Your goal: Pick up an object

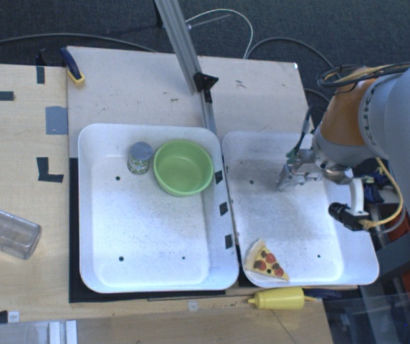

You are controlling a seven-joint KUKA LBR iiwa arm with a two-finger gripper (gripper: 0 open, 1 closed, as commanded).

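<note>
A bench seen from above at a slant carries two shallow white bins side by side. The left bin (119, 264) holds a green bowl (183, 167) near its 12 o'clock edge, sitting upright, with a small grey-lidded jar (140, 158) touching the bowl at its 9 o'clock side. The right bin (334, 264) holds a toy pizza slice (265, 260) lying flat at the bin's 7 o'clock corner. A grey robot arm (384, 113) with an orange band reaches in from 3 o'clock, and its gripper (285, 181) hangs over the right bin toward 11 o'clock of that bin's floor, well apart from the pizza slice and with nothing between its fingers; whether they are spread or closed cannot be told. Outside the bins, a yellow bottle (279, 298) lies on its side just beyond the right bin's 6 o'clock edge, and a clear plastic container (4, 229) lies on the wooden bench at 9 o'clock.
</note>
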